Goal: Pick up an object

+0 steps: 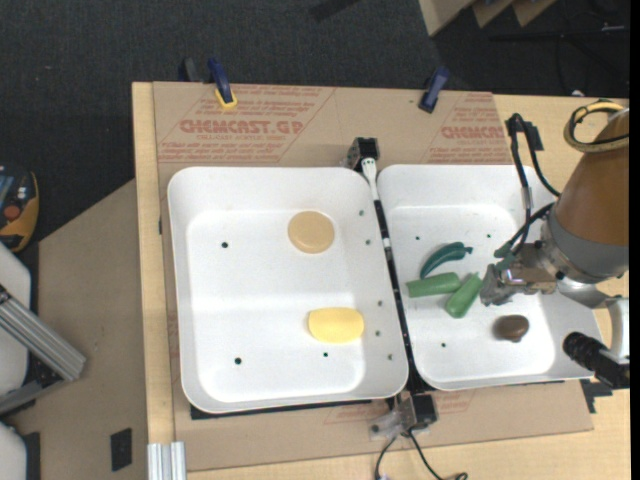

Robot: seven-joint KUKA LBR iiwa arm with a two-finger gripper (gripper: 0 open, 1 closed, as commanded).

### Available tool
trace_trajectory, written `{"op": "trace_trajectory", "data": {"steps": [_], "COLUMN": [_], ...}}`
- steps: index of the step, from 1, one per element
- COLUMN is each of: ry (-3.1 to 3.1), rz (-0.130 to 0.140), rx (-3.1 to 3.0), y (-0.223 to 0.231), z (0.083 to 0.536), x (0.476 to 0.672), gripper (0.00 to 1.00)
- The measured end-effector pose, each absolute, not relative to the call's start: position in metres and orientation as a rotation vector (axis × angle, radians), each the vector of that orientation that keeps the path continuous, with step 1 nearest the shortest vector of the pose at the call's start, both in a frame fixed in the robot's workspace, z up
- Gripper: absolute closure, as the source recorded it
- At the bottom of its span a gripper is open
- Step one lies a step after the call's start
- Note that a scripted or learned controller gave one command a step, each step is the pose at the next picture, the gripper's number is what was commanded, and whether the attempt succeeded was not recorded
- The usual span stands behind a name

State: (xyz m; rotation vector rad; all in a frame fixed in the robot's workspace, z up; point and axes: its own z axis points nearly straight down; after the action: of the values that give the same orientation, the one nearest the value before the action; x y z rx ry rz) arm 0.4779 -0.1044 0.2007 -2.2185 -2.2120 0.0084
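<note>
Nothing looks lifted yet: the claw (497,282) sits low in the right bin (440,368), at the right-centre of the frame, right at the end of a green block (464,295) that lies on the bin floor beside another green piece (432,286) and a dark green curved one (445,257). Whether the claw is clenched or released I cannot tell, so the grasp and the lift both appear left to do. A small brown object (513,328) lies just below the claw, and two yellowish objects rest in the left bin (200,368).

Two bins (190,268), three green pieces (432,286), two yellow pieces (335,325), one brown piece (513,328).
</note>
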Motion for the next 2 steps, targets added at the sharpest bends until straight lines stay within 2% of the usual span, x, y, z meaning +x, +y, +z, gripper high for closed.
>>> {"op": "trace_trajectory", "data": {"steps": [1, 2], "ry": [-2.24, -2.215], "rz": [-0.023, 0.012], "rx": [-2.227, -2.215], "y": [-0.073, -0.069], "z": [0.394, 0.176], "x": [0.51, 0.545], "gripper": [1.0, 1.0]}}
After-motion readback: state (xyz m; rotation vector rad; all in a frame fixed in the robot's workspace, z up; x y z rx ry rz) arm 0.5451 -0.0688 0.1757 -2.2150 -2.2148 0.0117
